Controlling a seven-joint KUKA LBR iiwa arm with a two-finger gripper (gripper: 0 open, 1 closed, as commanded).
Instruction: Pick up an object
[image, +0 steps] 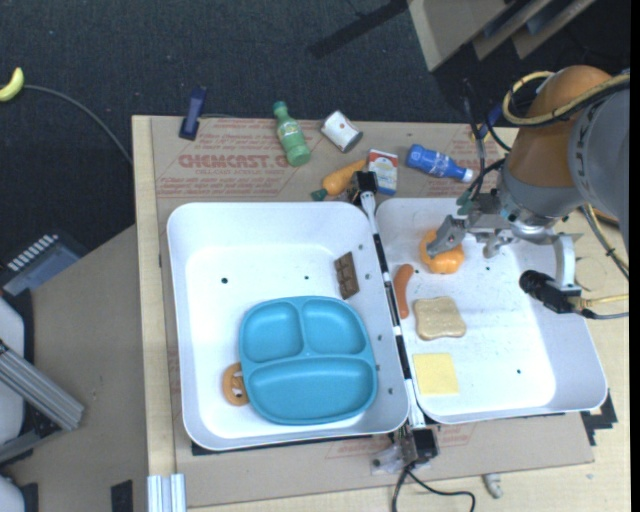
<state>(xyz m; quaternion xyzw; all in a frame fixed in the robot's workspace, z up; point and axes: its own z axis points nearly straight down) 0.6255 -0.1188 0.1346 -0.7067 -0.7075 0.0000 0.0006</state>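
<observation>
two white bins lie side by side under me, and i go through them from the bottom of the frame upward. lowest in the right bin (560, 385) is a yellow cheese slice (435, 373), flat on the floor, and just above it a piece of toast (439, 318). left of the toast, along the wall between the bins, lies a small sausage (402, 289). in the left bin (200, 250) a blue divided plate (305, 358) fills the lower middle, with a pretzel (234, 385) half tucked under its left edge and a brown chocolate bar (346, 275) near the dividing wall.

higher up, in the upper part of the right bin, sits an orange fruit-like toy (443, 257), and my gripper (452, 231) hangs right over it, touching or nearly so. one dark finger shows at the toy's upper left; whether the fingers stand wide or narrow i cannot tell, and i see nothing clearly between them, so i do not count the toy as held.

beyond the bins, on the board at the top of the frame, lie a green bottle (292, 135) and a blue bottle (436, 161).

i judge this to be the reach-and-close step on the orange toy. the next move calls for fingers settling on both sides of it, a firm squeeze, then a straight lift clear of the bin wall.
</observation>
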